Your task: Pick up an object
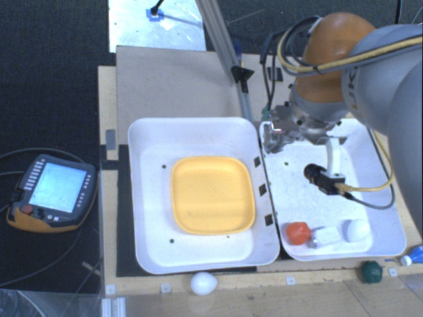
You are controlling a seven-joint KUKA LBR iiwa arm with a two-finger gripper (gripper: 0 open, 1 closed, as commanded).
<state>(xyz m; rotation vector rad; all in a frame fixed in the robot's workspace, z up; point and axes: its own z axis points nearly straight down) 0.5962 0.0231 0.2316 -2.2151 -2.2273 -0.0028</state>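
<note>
A red object (297, 232), possibly a ball, lies near the right bin's (390, 233) front edge. The gripper (274, 137) hovers over that bin's far-left corner. A yellow plate (213, 194) fills the left bin (149, 197).

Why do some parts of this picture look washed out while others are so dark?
In the camera view, the white bins reflect the overhead light strongly, so the white ball in the right-hand bin nearly blends into its floor; the handheld screen at left glows pale and unreadable; a bright glare patch lies on the floor at top; the dark carpet swallows detail, and the arm looks soft, being close to the lens.
</note>
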